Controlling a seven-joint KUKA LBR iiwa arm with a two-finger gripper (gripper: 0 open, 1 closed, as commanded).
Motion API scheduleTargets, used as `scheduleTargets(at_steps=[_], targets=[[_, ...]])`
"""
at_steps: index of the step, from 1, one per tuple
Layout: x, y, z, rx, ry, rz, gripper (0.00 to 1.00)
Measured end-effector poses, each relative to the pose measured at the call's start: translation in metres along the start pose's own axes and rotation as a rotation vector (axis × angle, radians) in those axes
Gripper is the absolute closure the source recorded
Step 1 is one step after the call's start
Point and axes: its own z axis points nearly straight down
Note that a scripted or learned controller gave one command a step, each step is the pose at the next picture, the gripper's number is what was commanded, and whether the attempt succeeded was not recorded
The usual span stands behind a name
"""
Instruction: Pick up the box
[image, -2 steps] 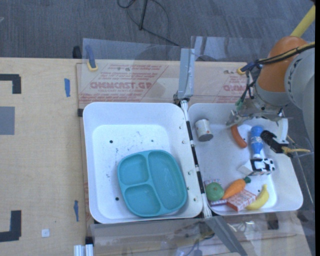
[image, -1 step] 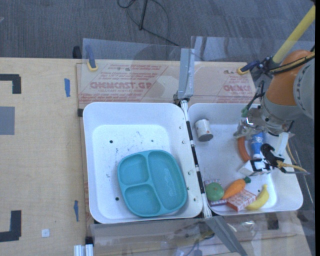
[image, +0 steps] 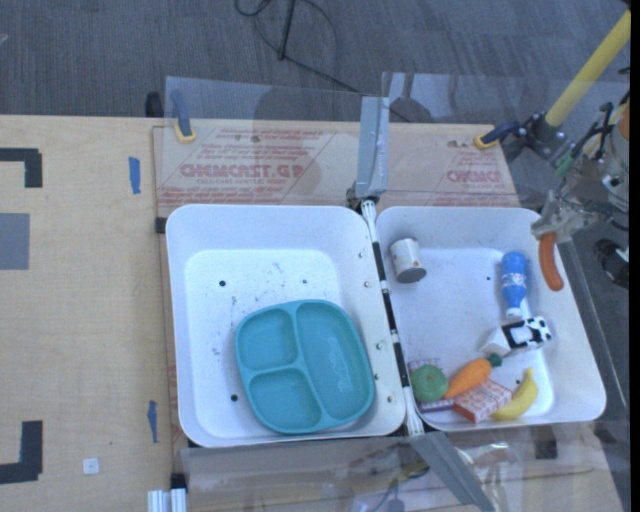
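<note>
The small red-and-white cardboard box (image: 482, 400) lies flat on the floor of the right-hand shallow white plastic bin (image: 445, 272), in the near corner, so the pick has, by the look of things, not yet begun: nothing is lifted and nothing has hold of it. The box is crowded. An orange plastic carrot (image: 468, 377) rests just beside its upper edge, perhaps touching it, a yellow toy banana (image: 520, 398) curves against its right end, and a round green toy fruit (image: 429, 381) sits to its left. Farther up the same bin are a blue bottle (image: 513, 279), a black-and-white spotted toy (image: 524, 333) and a small grey metal can (image: 406, 259) lying on its side. The left white bin (image: 200, 262) holds a teal divided plastic plate (image: 303, 366). At the right edge, beyond the bin's far corner and well apart from the box, grey metal parts (image: 572, 207) that may be the end effector hang beside an orange sausage-shaped piece (image: 551, 263); whether its grip is spread or closed cannot be told, and no object is seen in it. The whole approach, descent and grasp appear to remain.
</note>
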Motion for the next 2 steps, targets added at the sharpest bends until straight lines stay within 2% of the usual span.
scheduleTargets(at_steps=[1,2], targets=[[0.007,0.018,-0.138,0.001,0.000,0.180,1.00],[0.023,-0.035,-0.127,0.005,0.000,0.132,1.00]])
